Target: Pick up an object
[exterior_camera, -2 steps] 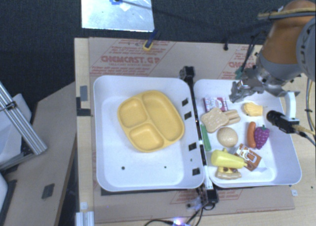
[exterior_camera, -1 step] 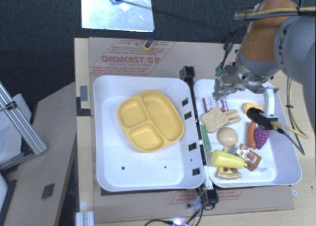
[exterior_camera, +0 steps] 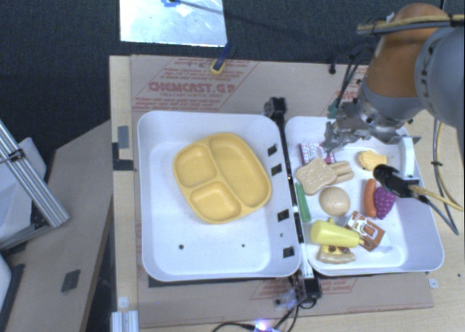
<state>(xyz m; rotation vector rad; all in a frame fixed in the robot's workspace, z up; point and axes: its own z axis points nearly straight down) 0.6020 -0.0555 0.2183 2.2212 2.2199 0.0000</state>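
Observation:
My gripper (exterior_camera: 333,139) hangs over the back left part of the right bin (exterior_camera: 429,250), just above a small pink-and-white packet (exterior_camera: 311,152) and the tan toast-shaped piece (exterior_camera: 323,174). Nothing shows between its fingers. The right bin also holds a round beige bun (exterior_camera: 335,200), a yellow piece (exterior_camera: 371,159), an orange carrot (exterior_camera: 370,197), purple grapes (exterior_camera: 384,202), a yellow banana-like item (exterior_camera: 334,234) and a brown-red box (exterior_camera: 365,229).
The left bin (exterior_camera: 160,243) holds a yellow three-compartment plate (exterior_camera: 221,176). A black divider (exterior_camera: 287,178) runs between the bins. The grey arm with its orange band (exterior_camera: 407,40) enters from the upper right. A shiny metal sheet (exterior_camera: 173,2) lies behind the bench.

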